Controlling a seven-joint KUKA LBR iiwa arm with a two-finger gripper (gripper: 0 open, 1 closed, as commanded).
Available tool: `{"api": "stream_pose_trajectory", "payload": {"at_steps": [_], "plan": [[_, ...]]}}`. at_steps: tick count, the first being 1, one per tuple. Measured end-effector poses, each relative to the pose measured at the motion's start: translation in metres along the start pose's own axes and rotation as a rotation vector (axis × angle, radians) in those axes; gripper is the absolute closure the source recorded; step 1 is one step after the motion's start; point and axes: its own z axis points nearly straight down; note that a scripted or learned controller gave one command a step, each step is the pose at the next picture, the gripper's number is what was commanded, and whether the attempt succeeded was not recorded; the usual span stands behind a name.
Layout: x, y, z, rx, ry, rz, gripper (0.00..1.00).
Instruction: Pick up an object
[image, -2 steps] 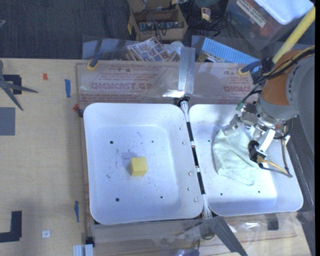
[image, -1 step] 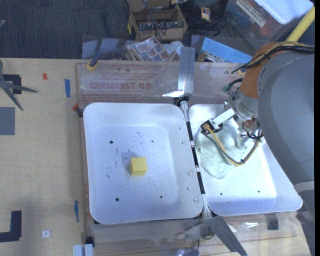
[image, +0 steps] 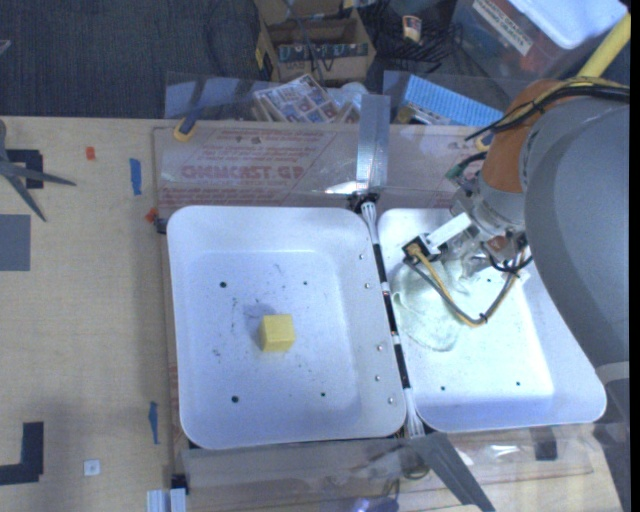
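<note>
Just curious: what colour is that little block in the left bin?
Yellow block, camera view.

A pale wooden bench (image: 80, 330) fills the left and lower frame, carrying two shallow white bins side by side: the left bin (image: 200, 400) at centre and the right bin (image: 520, 390) toward the right. Scissors (image: 25, 180) lie at the upper left edge, with strips of blue tape (image: 135, 176) nearby and black markings (image: 28, 455) at lower left.
</note>
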Motion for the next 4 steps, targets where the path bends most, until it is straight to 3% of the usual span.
{"api": "stream_pose_trajectory", "payload": {"at_steps": [1, 2, 3, 4], "plan": [[-0.097, 0.042, 0.010, -0.003, 0.003, -0.054, 1.00], [-0.099, 0.043, 0.002, 0.000, 0.001, -0.051, 1.00], [-0.110, 0.035, 0.009, -0.003, 0.010, 0.002, 1.00], [-0.086, 0.077, 0.011, 0.011, 0.008, 0.073, 1.00]]}}
